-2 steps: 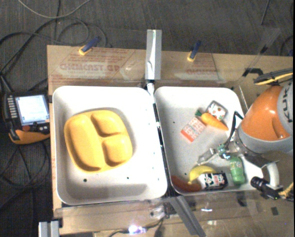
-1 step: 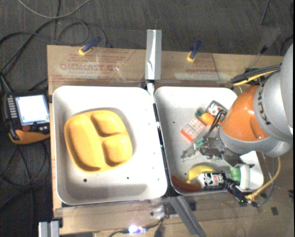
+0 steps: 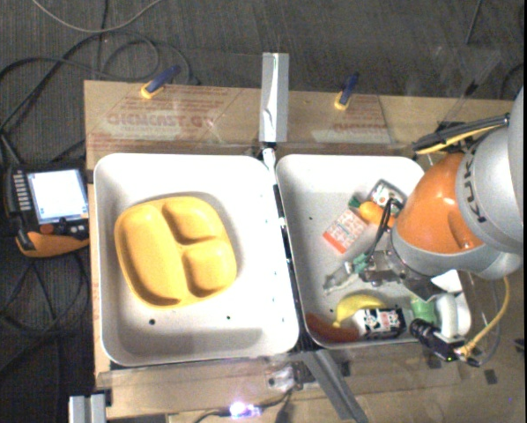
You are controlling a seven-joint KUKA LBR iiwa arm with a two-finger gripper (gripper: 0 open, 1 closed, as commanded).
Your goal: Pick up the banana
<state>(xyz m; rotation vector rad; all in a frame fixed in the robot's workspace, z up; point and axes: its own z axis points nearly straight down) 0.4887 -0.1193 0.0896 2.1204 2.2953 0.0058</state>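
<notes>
You have the grey-and-orange arm point(image 3: 462, 214) over the right bin point(image 3: 303, 236), while the left bin point(image 3: 114, 324) holds a yellow divided tray point(image 3: 175, 249). The banana point(image 3: 359, 305) lies near the right bin's front edge, beside a small dark carton point(image 3: 382, 322); the end effector point(image 3: 369, 267) hovers just above, its state impossible to tell.

A yellow sectioned tray point(image 3: 176, 248) lies in the left white bin point(image 3: 193, 258), slightly left of its middle. In the right white bin point(image 3: 309, 201), a small red-and-white packet point(image 3: 344, 233) sits near the middle, an orange item point(image 3: 369, 210) lies just beyond it, a dark red object point(image 3: 321, 327) rests in the near left corner, and what may be a small dark carton point(image 3: 381, 322) lies along the near wall. Left of the table point(image 3: 184, 117), a device with a lit screen point(image 3: 55, 195) sits on the dark floor among black cables point(image 3: 61, 69).
</notes>
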